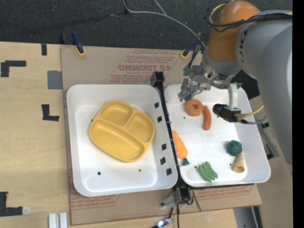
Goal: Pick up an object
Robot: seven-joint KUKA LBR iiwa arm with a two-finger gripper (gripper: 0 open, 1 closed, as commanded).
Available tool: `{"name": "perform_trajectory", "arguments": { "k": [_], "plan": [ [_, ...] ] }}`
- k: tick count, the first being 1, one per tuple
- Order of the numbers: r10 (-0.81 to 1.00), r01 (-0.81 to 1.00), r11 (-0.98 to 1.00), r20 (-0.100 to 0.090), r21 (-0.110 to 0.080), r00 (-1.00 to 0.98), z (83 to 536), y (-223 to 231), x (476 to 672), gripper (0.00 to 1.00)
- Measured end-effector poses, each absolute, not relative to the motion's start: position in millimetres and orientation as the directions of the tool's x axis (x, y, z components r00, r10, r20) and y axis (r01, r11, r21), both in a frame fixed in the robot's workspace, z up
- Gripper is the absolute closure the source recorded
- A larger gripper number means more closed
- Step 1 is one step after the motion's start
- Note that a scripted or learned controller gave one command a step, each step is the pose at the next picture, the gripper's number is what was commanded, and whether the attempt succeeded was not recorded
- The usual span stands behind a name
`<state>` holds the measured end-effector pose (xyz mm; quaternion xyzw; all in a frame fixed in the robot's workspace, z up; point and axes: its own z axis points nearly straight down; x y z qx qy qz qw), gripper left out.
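Note:
The right bin (256, 172) holds several toy foods. An orange donut (194, 108) lies near its back left, with an orange-red sausage (206, 118) beside it. A carrot (179, 145) rests against the bin's left wall. Near the front lie a green leafy piece (207, 171), a dark teal ball (233, 147) and a tan cone (239, 163). My gripper (188, 92) hangs just above and behind the donut, at the bin's back left. I see nothing held between its fingers, and their spread is hard to read from this angle.
The left bin (78, 127) holds a yellow divided plate (122, 130). A black divider strip (164, 127) runs between the bins. The grey arm with its orange band (230, 27) covers the right bin's back right corner. Clamps (77, 44) sit at the board's back edge.

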<state>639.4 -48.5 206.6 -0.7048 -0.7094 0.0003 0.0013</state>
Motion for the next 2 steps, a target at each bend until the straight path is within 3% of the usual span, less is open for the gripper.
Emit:
{"name": "perform_trajectory", "arguments": {
  "k": [2],
  "plan": [
    [1.000, 1.000, 0.006, 0.001, 0.000, -0.006, 218.4, 52.5, 660.4, 1.00]
  ]
}}
